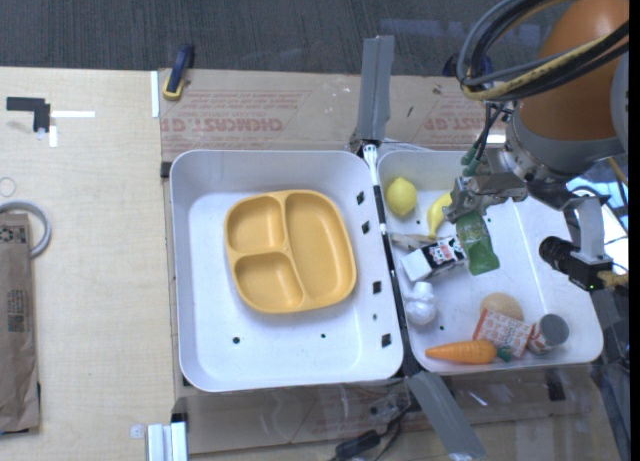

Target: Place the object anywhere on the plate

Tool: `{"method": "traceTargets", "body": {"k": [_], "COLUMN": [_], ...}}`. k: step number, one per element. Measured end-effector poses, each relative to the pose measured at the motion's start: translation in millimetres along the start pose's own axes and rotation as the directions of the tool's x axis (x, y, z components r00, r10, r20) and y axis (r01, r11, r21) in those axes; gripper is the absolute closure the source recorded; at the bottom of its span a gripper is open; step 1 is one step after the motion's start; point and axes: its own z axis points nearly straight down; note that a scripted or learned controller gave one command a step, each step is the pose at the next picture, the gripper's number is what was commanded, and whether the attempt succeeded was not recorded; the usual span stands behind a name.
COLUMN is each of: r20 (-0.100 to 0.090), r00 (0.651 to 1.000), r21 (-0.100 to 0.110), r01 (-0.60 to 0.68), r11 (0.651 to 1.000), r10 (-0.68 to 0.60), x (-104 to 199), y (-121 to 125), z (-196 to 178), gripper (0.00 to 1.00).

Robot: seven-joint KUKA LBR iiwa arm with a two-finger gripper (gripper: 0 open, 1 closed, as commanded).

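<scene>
Nearest the camera, at the front edge of the right bin (590,344), I see an orange carrot (461,352) lying flat, a red-and-white packet (500,332) just behind it, and a small grey can (551,330) to the right of the packet. A pale round bun-like item (501,305) sits touching the packet's far side. Against the bin's left wall I note a white lumpy object (420,302).

Mid-bin: a black-and-white carton (437,255) lies tilted, and a green pouch (479,246) lies just beside it on the right. The claw (466,199) hangs over this spot, directly above the pouch's upper end. I cannot tell from this angle whether its fingers are apart or together, nor whether anything sits between them. A yellow piece (437,213) shows just left of the claw, partly hidden by it. Further back, a lemon (401,196) rests near the bin's far left corner, apart from the claw.

In the left bin (190,279), the yellow three-compartment plate (290,249) lies flat near the centre; I see nothing resting in its compartments.

Far side: cardboard sheeting (260,109) on the counter (80,169) behind the bins, with a blue-and-yellow tool (179,71) at its far left corner. The arm's orange band (585,49) sits top right.
</scene>
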Motion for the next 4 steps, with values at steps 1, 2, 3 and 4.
{"method": "traceTargets", "body": {"k": [1,2,3,4], "r20": [-0.001,0.001,0.000,-0.001], "r00": [0.999,0.999,0.996,0.993], "r21": [0.004,0.001,0.002,0.004], "r01": [-0.040,-0.047,-0.087,-0.116], "r11": [0.999,0.999,0.996,0.993], "r10": [0.040,0.047,0.087,0.116], "x": [54,31,-16,25], "y": [-31,48,-13,-60], "z": [85,14,-56,36], "gripper": [1.00,1.00,1.00,1.00]}}
